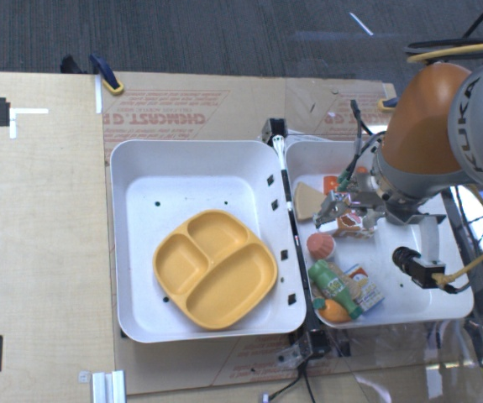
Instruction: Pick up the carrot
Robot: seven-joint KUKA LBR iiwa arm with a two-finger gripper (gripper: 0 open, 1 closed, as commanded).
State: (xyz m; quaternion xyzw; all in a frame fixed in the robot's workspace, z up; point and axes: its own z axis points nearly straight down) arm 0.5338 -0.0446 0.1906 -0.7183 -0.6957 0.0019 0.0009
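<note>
Hovering over the right bin, the claw stood among clutter, its grip state impossible to tell, while the carrot lay well apart at the near-left corner, crowded against a green bottle, inviting a wrong grasp.

Place: a robotics lab (test bench setup)
Signs: plywood bench, taped cardboard, dark carpet, loose cables
</note>
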